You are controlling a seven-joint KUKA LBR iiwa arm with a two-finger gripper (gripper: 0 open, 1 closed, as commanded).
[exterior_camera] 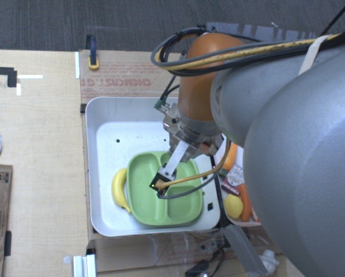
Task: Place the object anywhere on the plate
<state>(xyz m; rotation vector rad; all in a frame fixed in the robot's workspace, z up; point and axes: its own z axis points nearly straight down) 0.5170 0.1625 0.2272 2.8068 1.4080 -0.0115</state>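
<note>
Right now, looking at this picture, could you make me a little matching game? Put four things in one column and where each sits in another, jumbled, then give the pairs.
Things:
1. banana
2. plate
3. lemon
4. clamp

Places:
A. at the far edge of the cardboard, beyond the bin
B. green and divided, lying in the white bin
C. against the plate's left rim in the view
D. right of the white bin in the view, close by the arm

Pairs: 1-C, 2-B, 3-D, 4-A.
</note>
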